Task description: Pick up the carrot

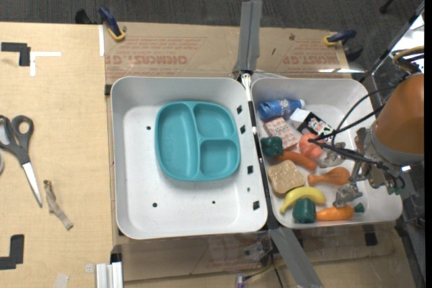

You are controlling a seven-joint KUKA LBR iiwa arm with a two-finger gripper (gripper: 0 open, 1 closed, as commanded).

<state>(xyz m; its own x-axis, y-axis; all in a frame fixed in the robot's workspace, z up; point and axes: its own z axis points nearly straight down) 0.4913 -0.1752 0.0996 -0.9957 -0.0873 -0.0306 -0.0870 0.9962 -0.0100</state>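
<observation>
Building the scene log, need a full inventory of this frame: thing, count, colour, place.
bins: 2, white, side by side on bench
plate: 1, teal, three compartments, left bin
carrots: 2, orange, right bin, one at front edge, one mid
banana: 1, yellow, right bin front
bread: 1, tan, right bin
drumstick: 1, orange-brown, right bin
packets: several, blue, pink, black, right bin back
scissors: 1, grey, bench far left
clamps: 2, blue-yellow, behind bins
arm: 1, orange band, right
gripper: 1, metal, over right bin

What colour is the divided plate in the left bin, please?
The divided plate is teal, seen clearly in the camera view.
</observation>
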